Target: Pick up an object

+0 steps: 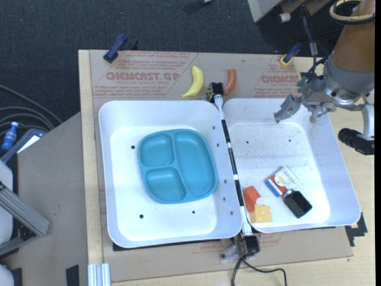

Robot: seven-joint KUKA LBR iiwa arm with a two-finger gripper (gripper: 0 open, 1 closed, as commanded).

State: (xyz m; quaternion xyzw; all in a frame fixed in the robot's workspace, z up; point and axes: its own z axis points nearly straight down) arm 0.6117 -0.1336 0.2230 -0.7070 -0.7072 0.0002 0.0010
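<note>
The desk (149, 70) carries two white bins. The left bin (119, 219) cradles a big blue divided plate (177, 165), stiff and broad, awkward for two fingers unless taken by its rim. The right bin (333, 159) is where the action is: the hand (300, 109) hovers over its far end with fingers spread apart, nothing between them. Well away, in the near corner, sits the small stuff. A black block (297, 204) looks rigid and light, easy to pinch across its short sides. Just beside it, a small red, white and blue packet (280, 181), likely thin and slippery. An orange piece (252, 195) and yellow piece (262, 213) hug the divider wall, tight for fingers.
</note>
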